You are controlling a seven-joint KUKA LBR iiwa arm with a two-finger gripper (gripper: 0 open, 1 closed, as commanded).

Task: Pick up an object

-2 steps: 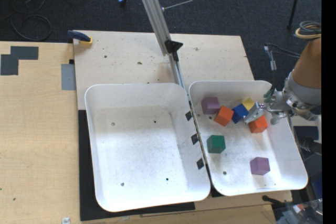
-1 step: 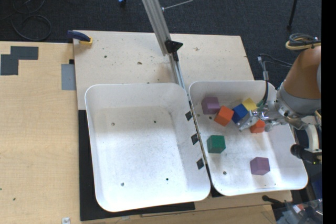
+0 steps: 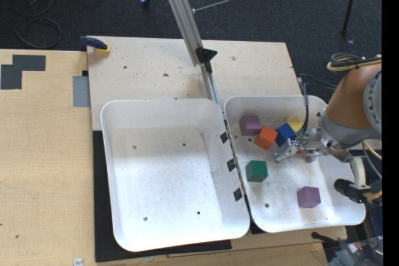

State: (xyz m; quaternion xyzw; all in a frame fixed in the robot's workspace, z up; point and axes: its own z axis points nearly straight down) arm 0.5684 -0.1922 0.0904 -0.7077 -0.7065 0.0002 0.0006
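While hovering low in the right bin [image 3: 336, 212], hand [image 3: 288, 151] pointing toward nine o'clock, finger state impossible to tell; sitting just beside at ten o'clock, orange cube [image 3: 266, 137], nearest pick.

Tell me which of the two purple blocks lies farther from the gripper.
The purple block near the right bin's front edge, alone. The other purple block sits at the back beside the orange block, about level with the gripper.
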